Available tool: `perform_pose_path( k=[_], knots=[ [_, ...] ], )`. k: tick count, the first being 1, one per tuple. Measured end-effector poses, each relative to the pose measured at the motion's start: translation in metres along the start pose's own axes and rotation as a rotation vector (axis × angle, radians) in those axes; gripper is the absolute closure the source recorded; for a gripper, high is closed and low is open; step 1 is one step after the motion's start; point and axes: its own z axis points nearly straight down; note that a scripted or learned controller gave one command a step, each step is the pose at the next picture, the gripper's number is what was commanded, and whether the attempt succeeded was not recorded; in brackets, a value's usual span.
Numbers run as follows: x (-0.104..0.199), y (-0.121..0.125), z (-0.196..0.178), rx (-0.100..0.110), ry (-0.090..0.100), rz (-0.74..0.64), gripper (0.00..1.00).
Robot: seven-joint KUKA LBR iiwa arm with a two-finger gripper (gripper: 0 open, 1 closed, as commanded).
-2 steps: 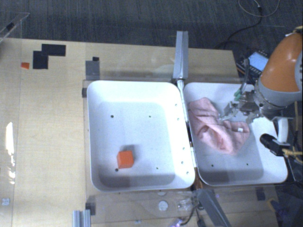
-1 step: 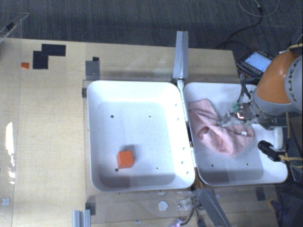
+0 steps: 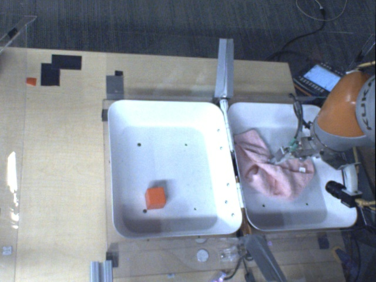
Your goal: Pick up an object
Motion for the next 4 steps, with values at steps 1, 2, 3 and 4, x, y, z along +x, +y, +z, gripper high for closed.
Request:
perform_pose_path(
  k=[1, 2, 3, 4],
  knots=[
    [-0.015, -0.033, -0.001, 0.001, 0.000, -0.076, 0.00],
    [-0.014, -0.029, -0.013, -0.008, -0.002, -0.078, 1.00],
    [-0.002, -0.038, -0.048, 0.013, 0.005, -0.093, 1.00],
    [-0.002, -0.038, -0.048, 0.013, 0.005, -0.091, 0.00]
  ],
)
